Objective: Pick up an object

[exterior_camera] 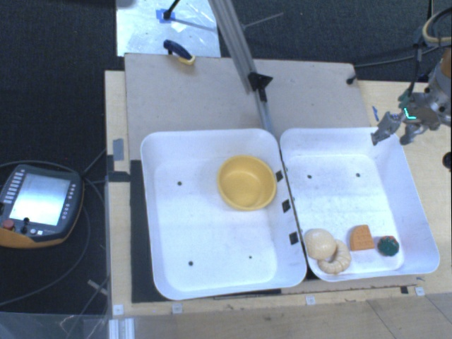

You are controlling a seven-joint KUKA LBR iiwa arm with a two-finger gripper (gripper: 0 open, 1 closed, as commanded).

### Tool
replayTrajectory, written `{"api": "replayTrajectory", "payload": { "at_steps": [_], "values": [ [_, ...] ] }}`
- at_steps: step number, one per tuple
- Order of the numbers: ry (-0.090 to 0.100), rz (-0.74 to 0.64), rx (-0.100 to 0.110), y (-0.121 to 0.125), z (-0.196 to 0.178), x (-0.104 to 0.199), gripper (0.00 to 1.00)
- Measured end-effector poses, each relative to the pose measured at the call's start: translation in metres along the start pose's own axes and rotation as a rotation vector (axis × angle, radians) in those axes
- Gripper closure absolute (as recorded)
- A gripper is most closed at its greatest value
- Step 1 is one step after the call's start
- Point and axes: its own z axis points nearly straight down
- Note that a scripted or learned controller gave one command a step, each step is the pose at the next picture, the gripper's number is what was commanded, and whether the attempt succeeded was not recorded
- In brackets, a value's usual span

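- So the end effector hangs over the right bin's far right corner, fingers spread, holding nothing.
- Nearest stuff, the orange block and green ball, sits toward the bin's near edge.

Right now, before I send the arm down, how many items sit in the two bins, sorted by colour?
Yellow: 1, the bowl in the left bin
Cream: 2, the round piece and the curved piece in the right bin
Orange: 1, the wedge
Dark green: 1, the small ball
Total: 5
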Motion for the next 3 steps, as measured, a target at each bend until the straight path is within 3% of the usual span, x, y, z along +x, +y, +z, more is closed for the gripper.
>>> {"api": "replayTrajectory", "payload": {
  "at_steps": [1, 3],
  "values": [
    [0.000, 0.000, 0.000, 0.000, 0.000, 0.000, 0.00],
    [0.001, 0.000, 0.003, -0.006, 0.095, 0.009, 0.00]
  ]
}}
